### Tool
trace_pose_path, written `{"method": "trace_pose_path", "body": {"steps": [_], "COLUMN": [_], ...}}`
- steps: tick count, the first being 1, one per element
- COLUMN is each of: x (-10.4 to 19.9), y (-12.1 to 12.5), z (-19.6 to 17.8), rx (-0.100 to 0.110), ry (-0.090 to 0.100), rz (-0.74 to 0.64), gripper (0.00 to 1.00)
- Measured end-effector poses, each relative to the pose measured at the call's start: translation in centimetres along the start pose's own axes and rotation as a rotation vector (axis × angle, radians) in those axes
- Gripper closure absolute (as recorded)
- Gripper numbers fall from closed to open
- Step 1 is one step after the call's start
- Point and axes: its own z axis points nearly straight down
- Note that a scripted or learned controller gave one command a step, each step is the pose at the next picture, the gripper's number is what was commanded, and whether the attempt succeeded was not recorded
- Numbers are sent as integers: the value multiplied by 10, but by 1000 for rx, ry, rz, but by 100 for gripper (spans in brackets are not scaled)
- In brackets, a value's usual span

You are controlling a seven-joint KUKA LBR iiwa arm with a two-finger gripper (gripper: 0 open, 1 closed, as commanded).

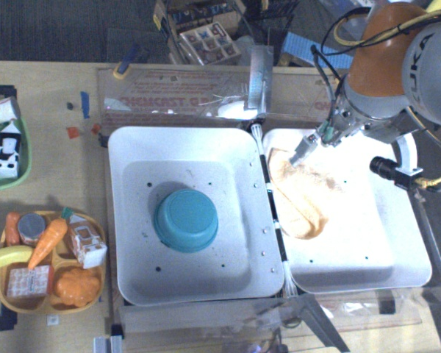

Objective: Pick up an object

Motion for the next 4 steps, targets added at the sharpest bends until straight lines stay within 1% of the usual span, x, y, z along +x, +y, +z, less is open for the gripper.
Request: {"method": "trace_pose_path", "body": {"steps": [1,2,3,4], "x": [-18,-42,-42,3], "y": [-70,-43,-41,0], "z": [65,96,84,-15], "rx": [2,-3,-8,0], "ry": [2,-2,-5,-1], "rz": [67,267,266,1], "gripper": [0,0,100,100]}}
